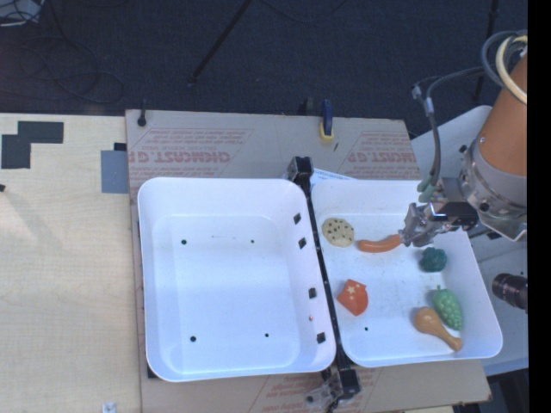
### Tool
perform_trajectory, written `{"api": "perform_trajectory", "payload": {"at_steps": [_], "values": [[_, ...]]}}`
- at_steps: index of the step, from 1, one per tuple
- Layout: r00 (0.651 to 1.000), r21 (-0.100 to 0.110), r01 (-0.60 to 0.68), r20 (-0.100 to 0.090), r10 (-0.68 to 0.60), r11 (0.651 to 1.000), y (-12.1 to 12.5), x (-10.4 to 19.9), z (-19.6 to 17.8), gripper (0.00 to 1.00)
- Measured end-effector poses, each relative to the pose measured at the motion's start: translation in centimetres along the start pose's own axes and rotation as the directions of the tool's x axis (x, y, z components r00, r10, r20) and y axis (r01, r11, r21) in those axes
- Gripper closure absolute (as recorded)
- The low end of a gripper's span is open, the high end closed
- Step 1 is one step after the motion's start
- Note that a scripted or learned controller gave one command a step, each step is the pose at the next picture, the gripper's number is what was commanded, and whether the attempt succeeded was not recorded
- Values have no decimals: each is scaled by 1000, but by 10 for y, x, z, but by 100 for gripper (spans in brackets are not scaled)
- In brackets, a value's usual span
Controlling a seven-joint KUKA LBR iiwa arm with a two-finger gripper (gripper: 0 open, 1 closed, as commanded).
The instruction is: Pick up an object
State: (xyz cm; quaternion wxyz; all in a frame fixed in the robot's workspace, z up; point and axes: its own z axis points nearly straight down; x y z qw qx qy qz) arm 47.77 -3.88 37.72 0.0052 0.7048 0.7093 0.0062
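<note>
The metal two-finger gripper point(417, 228) sits low in the right white bin point(392, 355), its fingers at the end of the orange sausage-shaped toy point(379, 245); whether they clamp it, I cannot tell. Beside lies a round speckled cookie point(337, 231).

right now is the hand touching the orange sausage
Cannot tell. In the camera view the hand sits right at the sausage's right end in the right bin, but from this slant it may be hovering above it.
</note>
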Motion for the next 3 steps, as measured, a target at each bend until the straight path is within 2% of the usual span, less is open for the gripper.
{"api": "perform_trajectory", "payload": {"at_steps": [1,2,3], "values": [[1000,28,-2,1,2,1000,47,43,116,100],[1000,6,3,-3,-2,1000,27,107,-24,100],[1000,4,0,-2,0,1000,39,156,-157,100]]}}
